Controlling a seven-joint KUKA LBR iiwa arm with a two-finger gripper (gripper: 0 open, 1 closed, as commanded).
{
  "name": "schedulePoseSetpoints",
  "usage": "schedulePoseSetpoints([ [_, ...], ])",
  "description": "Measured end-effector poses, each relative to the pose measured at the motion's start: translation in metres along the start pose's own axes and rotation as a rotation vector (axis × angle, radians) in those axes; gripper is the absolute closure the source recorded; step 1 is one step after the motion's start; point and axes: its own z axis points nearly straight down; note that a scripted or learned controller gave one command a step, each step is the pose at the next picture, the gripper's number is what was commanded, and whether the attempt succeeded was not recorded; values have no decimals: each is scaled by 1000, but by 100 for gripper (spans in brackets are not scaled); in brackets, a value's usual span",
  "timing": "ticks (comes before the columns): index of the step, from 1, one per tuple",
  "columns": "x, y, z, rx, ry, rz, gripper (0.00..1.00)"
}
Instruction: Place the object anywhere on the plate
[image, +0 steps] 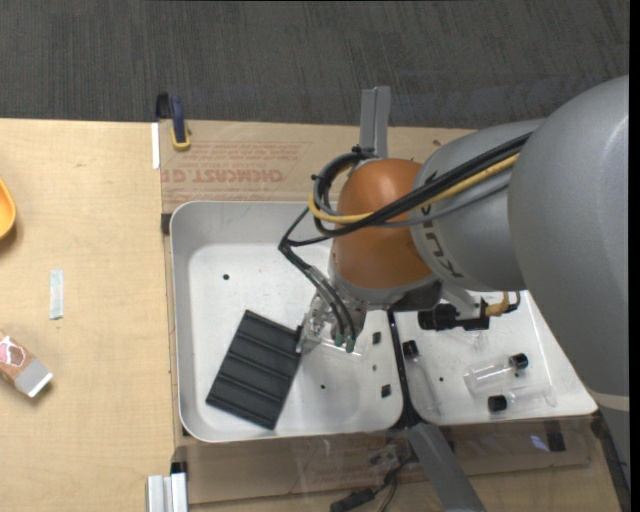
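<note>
Dark grey carpet (250, 50) runs across the top of the view, behind a tan wooden counter (80, 220) that carries two shallow white bins. A sheet of cardboard (240, 170) lies under the bins' far edge; its red printing appears reversed and is too faint to read with certainty. The grey arm (540, 210) with its orange band (375, 225) covers much of the right bin (560, 395) and the far part of the left bin (195, 250), so anything beneath it is hidden. Below the band, the end effector (325, 335) hangs over the left bin, just beside the upper right corner of a black ribbed rectangular plate (255, 370); its tip is a blur of metal and clear parts, and whether it is released or clenched cannot be told. The plate lies flat and tilted in the left bin. In the right bin rest a clear tube-like object (495, 377) with a black cap and a small black piece (497, 404). Which item is the task's object cannot be made out; nothing sits on the plate. At the counter's left edge, an orange thing (5, 210) and a wrapped item (22, 368) are cut off, and a small pale strip (56, 294) lies between them.
</note>
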Motion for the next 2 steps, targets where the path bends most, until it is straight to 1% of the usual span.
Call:
schedulePoseSetpoints([
  [1, 20, -18, -29, 0, 1, 5, 100],
  [2, 63, 58, 16, -3, -3, 143, 100],
])
